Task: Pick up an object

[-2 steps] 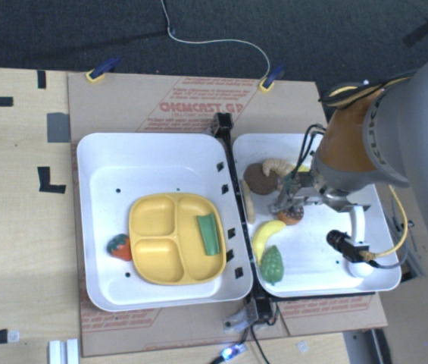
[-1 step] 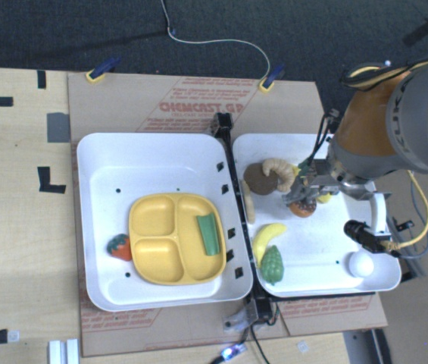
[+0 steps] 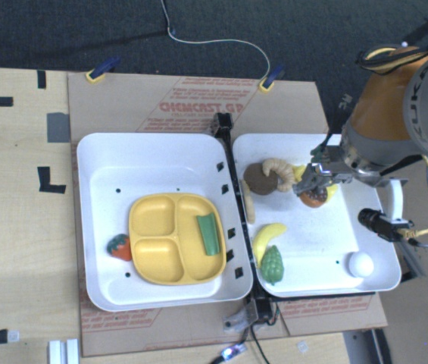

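I've got the gripper [image 3: 313,179] down in the right bin [image 3: 327,275], low at the far side, sitting right on top of a small cluster of toy food, and from up here I cannot tell how it stands, apart or together, because its dark body covers the tips. Directly under it there's a small orange-brown piece [image 3: 313,198] with a bit of yellow [image 3: 299,173] peeking out beside it; whether either is actually caught I cannot tell. Crowding in just to the left: a brown round piece [image 3: 258,178] and a tan curved piece [image 3: 280,170] arching over it, both touching or nearly touching the spot where the gripper is working. Nearer the front of this bin, a yellow banana [image 3: 267,237] lies just above a green bumpy fruit [image 3: 272,265], the two touching, close to the divider between bins. A white egg [image 3: 360,265] sits alone at the front right corner, well apart from the rest. Counting the right bin: seven pieces, one of each. Over in the left bin [image 3: 96,203] I see one yellow divided tray [image 3: 170,240], one green stick [image 3: 209,234] lying in its right compartment, and one red-and-green strawberry-like piece [image 3: 120,246] just outside the tray's left edge. Both bins rest on a cardboard sheet [image 3: 191,105] held by two clips at the back.
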Robot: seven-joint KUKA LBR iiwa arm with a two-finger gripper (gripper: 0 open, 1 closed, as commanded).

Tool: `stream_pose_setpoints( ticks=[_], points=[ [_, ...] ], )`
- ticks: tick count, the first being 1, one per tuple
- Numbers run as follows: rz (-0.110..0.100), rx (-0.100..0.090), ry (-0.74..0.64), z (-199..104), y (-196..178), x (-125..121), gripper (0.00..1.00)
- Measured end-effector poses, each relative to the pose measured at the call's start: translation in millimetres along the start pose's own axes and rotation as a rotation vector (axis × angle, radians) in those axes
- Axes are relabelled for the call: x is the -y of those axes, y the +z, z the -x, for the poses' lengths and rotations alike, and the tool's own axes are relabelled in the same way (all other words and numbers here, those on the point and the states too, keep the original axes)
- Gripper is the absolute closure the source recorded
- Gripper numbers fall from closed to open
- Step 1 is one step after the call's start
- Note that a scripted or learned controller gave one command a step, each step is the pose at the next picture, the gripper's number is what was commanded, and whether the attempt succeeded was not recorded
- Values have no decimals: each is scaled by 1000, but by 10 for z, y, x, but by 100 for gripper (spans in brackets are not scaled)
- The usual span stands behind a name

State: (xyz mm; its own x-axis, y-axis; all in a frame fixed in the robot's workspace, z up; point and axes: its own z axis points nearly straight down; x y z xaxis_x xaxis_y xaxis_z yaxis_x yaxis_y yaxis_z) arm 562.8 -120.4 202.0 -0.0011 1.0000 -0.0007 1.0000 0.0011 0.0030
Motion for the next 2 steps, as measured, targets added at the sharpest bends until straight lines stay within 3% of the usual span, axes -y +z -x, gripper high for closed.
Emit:
stream_pose_setpoints(
  ticks=[1, 2],
  points=[
    [-3, -1, 0, -5, -231, -4, 100],
    [-5, -2, -5, -500, -263, -12, 100]
  ],
)
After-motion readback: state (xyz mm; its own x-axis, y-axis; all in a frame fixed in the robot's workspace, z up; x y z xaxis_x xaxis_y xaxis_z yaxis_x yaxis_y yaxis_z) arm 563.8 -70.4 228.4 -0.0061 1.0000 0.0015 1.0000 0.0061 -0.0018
